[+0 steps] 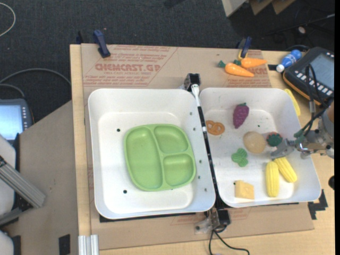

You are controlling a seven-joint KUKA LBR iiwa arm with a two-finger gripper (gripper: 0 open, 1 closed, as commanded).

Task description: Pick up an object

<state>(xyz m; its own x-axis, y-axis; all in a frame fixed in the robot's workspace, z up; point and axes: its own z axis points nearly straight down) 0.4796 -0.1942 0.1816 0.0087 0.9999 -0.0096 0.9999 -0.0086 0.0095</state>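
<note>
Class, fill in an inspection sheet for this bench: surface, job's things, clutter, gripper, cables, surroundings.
Surface: board bearing left bin and right bin.
Job's things: in right bin, grapes, pretzel, potato, broccoli, cheese, two corn cobs.
Clutter: green tray in left bin; carrots on board.
Gripper: gripper low at right bin's right side, above the corn; fingers unclear.
Cables: cable at front edge.
Surroundings: pendant, dark floor.
</note>
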